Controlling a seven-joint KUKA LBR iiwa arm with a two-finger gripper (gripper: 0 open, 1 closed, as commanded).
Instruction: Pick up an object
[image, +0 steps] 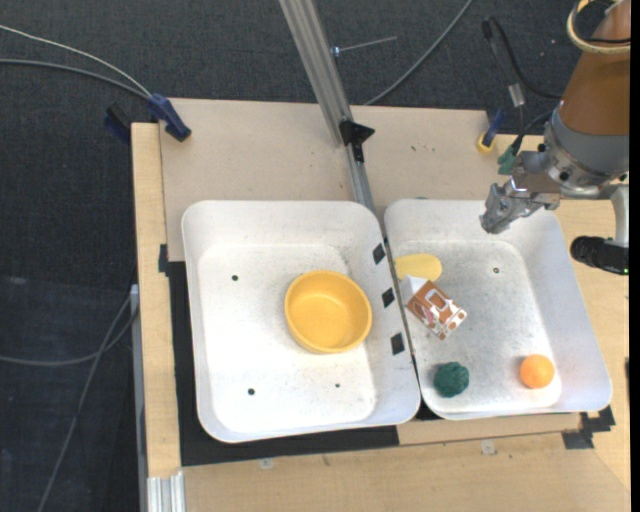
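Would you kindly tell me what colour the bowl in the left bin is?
The bowl is yellow, plain to see in the camera view.

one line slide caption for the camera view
Gripper above right white bin; yellow plastic bowl sits in left white bin.

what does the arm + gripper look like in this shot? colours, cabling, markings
The arm has a broad orange-brown band above a grey wrist section. Below it sits a metallic grey gripper, compact and blocky, over the far edge of the right bin. A small green part shows on the wrist's left side. No readable markings. A dark cable with a grey connector runs just left of the arm; whether it joins it is unclear.
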